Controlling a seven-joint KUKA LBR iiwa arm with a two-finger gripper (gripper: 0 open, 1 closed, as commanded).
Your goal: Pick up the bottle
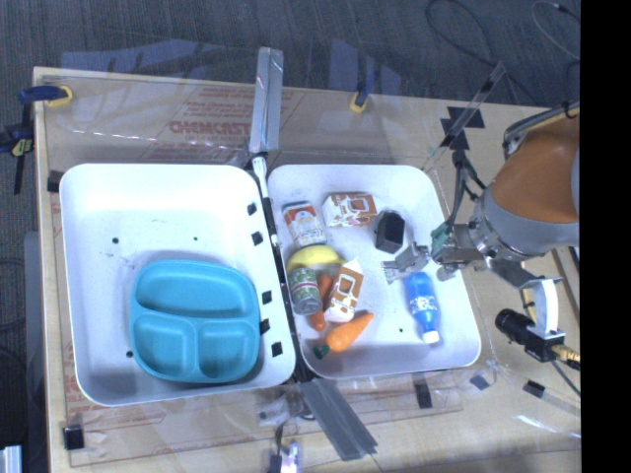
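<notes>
Blue plastic divided tray sits in left white bin. Blue plastic bottle with white cap lies flat near right white bin's right edge. My gripper is just above its top end, fingers parted, gripping nothing.

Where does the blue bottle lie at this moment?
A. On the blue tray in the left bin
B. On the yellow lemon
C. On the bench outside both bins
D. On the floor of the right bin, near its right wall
D: the blue bottle lies flat on the white floor of the right bin, close to its right wall, just below the gripper.

A pale wooden bench stands on dark grey carpet.
</notes>
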